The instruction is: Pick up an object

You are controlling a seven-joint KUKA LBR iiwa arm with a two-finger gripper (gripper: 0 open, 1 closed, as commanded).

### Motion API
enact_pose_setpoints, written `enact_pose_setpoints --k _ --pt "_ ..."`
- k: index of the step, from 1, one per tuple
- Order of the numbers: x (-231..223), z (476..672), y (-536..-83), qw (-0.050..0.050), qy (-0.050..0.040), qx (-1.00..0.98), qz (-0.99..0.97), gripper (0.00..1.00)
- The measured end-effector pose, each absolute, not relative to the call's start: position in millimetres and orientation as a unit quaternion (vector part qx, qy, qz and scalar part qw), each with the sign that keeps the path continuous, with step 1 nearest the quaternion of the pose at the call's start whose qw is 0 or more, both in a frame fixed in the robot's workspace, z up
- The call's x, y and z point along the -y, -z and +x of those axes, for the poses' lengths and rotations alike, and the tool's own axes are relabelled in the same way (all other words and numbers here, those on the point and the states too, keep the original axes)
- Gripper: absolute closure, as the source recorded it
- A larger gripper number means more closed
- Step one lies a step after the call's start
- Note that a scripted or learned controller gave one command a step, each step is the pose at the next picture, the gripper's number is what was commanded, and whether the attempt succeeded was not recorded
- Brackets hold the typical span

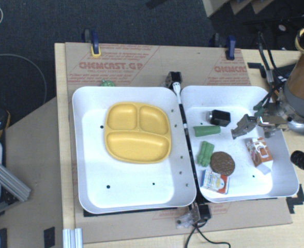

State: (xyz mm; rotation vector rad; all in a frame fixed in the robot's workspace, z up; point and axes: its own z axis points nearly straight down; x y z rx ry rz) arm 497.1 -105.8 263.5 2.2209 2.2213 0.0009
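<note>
Bench [69,138]: pale wood, brown board beneath both bins.
Floor [28,25]: dark carpet.
Gripper [250,125]: fingers spread, holding nothing.

Bench [141,61] — two white bins [90,154] side by side.

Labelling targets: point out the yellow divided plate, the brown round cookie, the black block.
yellow divided plate [137,144]: camera view, large lower compartment.
brown round cookie [222,163]: camera view, top face.
black block [220,117]: camera view, top face.

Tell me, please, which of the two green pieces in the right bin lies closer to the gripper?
The upper green piece, lying crosswise just below the black object, is closer to the gripper. The other green piece stands lengthwise lower down, beside the brown disc.
</note>
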Motion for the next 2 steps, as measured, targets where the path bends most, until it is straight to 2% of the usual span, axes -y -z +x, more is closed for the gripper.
enact_pose_setpoints --k 1,2 --pt "117.9 474.3 -103.4 -0.008 0.0048 -0.706 0.708 0.0" --pt "118.1 479.5 -122.6 0.001 -0.0006 -0.706 0.708 1.0"
